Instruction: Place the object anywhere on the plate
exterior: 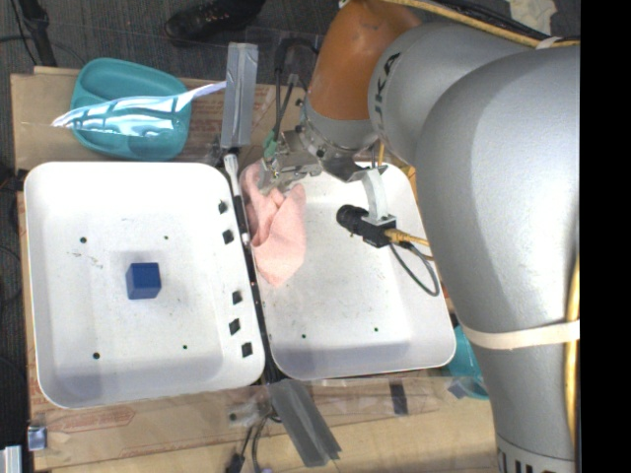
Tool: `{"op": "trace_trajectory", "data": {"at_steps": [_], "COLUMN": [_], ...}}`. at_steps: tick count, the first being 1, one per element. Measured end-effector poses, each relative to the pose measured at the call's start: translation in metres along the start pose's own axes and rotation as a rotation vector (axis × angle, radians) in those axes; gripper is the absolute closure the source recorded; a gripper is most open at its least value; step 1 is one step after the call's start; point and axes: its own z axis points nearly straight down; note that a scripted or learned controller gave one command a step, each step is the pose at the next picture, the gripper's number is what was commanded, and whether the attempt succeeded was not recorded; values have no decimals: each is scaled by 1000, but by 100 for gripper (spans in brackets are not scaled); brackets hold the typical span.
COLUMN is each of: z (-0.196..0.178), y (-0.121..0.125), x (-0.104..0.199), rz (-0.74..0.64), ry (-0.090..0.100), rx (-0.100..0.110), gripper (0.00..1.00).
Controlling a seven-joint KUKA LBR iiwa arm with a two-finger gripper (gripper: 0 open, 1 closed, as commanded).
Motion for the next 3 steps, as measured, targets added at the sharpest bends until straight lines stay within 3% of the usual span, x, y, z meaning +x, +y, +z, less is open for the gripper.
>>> {"op": "trace_trajectory", "data": {"at_steps": [1,2,3], "z": [-96,-84,16], "y": [-23,-60,-75], "x": [71,113,177], "rz": [-213,-413,-260], "ry": [-3,-2,-2], "rx": [-6,-1,-1], "gripper": [100,100,100]}}
